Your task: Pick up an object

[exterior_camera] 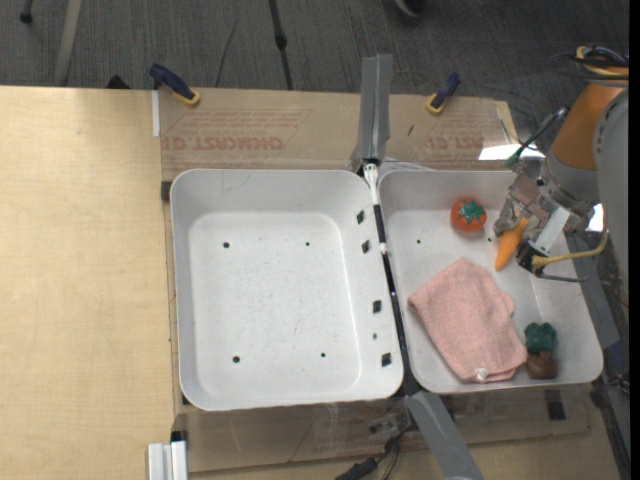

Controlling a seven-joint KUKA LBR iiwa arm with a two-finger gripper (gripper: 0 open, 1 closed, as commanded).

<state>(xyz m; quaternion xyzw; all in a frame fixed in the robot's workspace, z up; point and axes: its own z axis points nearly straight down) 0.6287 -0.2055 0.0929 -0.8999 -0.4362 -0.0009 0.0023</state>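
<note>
My gripper [519, 224] hangs over the back right part of the right bin [430, 193], reaching in from the right. It is shut on the upper end of an orange carrot-shaped toy [506, 250], which slants down and to the left from the fingers. A red tomato toy [467, 215] with a green top sits just left of the gripper, apart from it. A pink cloth [467, 318] lies crumpled in the front middle of the same bin. A small green and brown object [541, 349] rests in the front right corner.
The left bin [185, 268] stands beside the right one, with a raised divider [380, 258] between them. A yellow cable [565, 258] loops from the wrist over the right bin's rim. Clamps [175, 84] hold cardboard at the back.
</note>
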